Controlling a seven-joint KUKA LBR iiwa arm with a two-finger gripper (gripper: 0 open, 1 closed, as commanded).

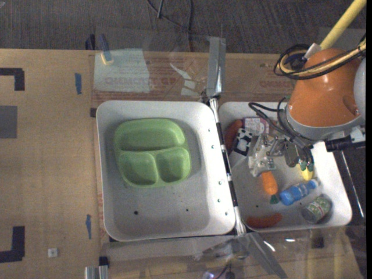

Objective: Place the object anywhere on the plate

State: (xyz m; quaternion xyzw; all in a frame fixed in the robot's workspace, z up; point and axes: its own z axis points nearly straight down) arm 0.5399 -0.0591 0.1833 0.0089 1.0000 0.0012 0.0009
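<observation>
A green divided plate (152,151) lies in the left bin (165,214), toward its back. My gripper (263,157) hangs low over the right bin (337,173), under the orange wrist band. Directly below it in the view is an orange carrot (268,184) with a green tip, lying on the bin floor. The gripper's metal parts are right at the carrot's upper end; I cannot tell if they touch.
The right bin also has a blue bottle (298,192), a small can (317,208), a red sausage (264,220) at the front, another red piece (232,133) by the left wall, a small box (253,125) and a yellow item (306,167). A metal divider (224,156) separates the bins.
</observation>
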